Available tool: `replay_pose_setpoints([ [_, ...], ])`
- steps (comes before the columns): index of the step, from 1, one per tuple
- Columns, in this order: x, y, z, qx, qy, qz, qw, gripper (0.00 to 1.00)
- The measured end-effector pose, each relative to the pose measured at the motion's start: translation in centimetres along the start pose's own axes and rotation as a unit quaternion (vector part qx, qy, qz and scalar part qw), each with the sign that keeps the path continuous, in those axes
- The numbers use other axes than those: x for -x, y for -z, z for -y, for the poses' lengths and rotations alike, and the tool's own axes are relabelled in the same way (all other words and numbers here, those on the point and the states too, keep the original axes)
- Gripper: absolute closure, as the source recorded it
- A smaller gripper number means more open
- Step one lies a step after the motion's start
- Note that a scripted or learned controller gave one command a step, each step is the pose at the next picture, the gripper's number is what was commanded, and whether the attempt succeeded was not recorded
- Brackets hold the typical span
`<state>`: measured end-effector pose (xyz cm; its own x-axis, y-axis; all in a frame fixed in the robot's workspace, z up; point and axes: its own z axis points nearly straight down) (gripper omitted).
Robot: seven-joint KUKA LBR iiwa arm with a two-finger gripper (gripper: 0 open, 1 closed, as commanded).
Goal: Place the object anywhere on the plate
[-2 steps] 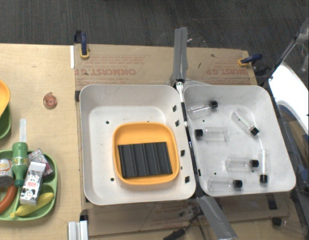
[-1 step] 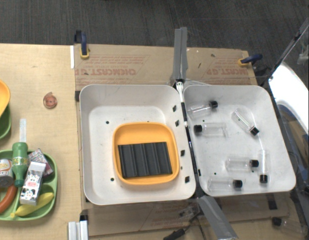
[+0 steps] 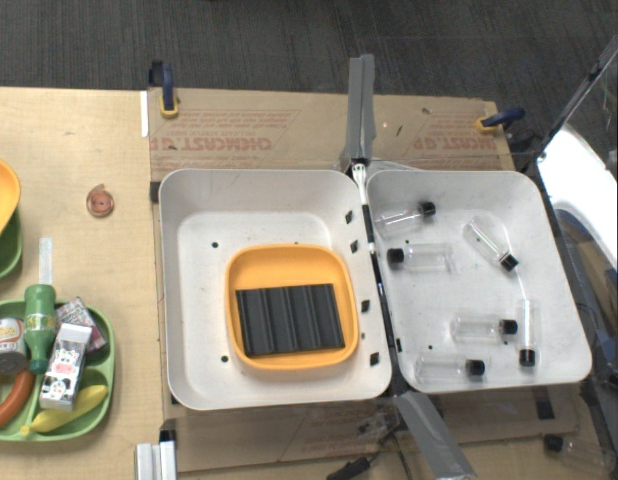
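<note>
Toward the tabletop's [image 3: 79, 138] right edge, the left bin [image 3: 189, 298] holds the orange plate [image 3: 289, 258], centred for easy reach. A black ribbed block [image 3: 291, 319] lies flat on it (task seemingly met). Vials [image 3: 419, 258] lie scattered in the right bin [image 3: 559, 298]. The hand's state: cannot tell.

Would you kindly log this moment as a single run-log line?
plate: orange, in left bin, bearing dark ribbed block | right bin: several clear vials with black caps | placement: not yet done

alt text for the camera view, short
Two white bins sit side by side: the left bin holds an orange plate carrying a dark ribbed block, and the right bin holds several clear black-capped vials.
</note>
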<state>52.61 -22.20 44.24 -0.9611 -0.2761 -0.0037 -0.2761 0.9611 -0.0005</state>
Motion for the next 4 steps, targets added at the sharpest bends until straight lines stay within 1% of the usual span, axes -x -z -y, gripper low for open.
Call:
replay_pose_setpoints([
  [1, -2.6, 0.0, -0.7, 0.0, 0.1, 0.0, 0.995, 0.0],
  [2, -1.9, -0.1, -0.6, 0.0, 0.257, 0.0, 0.9665, 0.0],
  [3, -3.4, -0.1, -1.0, 0.001, 0.381, 0.0, 0.9245, 0.0],
  [4, -4.5, -0.1, -1.3, 0.002, 0.582, 0.0, 0.8132, 0.0],
])
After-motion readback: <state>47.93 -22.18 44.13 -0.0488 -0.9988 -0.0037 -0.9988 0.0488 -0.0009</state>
